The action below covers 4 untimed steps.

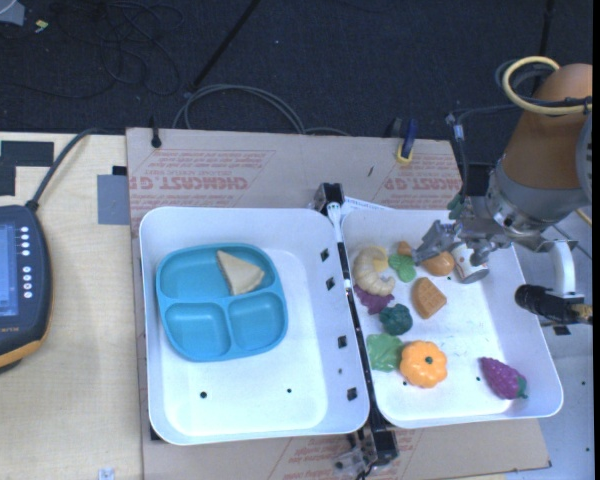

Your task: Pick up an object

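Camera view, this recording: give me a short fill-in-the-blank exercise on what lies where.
1. The blue tray sits in the ____ bin.
2. The tan wedge lies in the tray's upper ____ compartment.
3. The orange pumpkin lies in the ____ bin.
4. The claw hovers over the right bin's ____ part.

Missing words: left; right; right; upper

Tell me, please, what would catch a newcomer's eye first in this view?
Probably the blue divided plastic tray in the left white bin, with a tan wedge of toy food in its upper right compartment. Next, the heap of toy food in the right white bin, above all the orange toy pumpkin, with the gripper low over its far end.
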Tool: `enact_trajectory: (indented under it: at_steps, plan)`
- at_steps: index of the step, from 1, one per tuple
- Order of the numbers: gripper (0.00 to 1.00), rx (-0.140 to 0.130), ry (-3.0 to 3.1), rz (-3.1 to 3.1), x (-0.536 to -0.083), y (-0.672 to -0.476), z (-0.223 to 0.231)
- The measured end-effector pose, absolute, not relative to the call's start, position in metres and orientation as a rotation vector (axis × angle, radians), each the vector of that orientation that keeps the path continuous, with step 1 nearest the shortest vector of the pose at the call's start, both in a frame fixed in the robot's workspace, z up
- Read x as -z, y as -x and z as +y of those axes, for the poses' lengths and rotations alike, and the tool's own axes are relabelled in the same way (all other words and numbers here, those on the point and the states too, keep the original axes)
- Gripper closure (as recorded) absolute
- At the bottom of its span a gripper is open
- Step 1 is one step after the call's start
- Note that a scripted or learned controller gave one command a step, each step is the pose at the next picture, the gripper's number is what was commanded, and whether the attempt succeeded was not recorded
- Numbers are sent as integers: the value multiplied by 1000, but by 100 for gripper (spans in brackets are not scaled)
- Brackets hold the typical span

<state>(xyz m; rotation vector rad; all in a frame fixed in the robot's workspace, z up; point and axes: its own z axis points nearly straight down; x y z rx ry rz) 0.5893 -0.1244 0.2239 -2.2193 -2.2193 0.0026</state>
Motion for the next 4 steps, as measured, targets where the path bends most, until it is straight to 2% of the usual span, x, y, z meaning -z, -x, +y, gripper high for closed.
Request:
enact_trajectory:
  at_steps: [1, 2, 3, 4]
  plan:
    - [0, 7, 2225, -2224, -102, -582, -106]
    - [0, 4, 2225, -2231, -92, -648, -93]
    - [0, -2, 2226, -2214, -195, -537, -118]
    - [0, -1, 2217, -2223, -83, -584, -121]
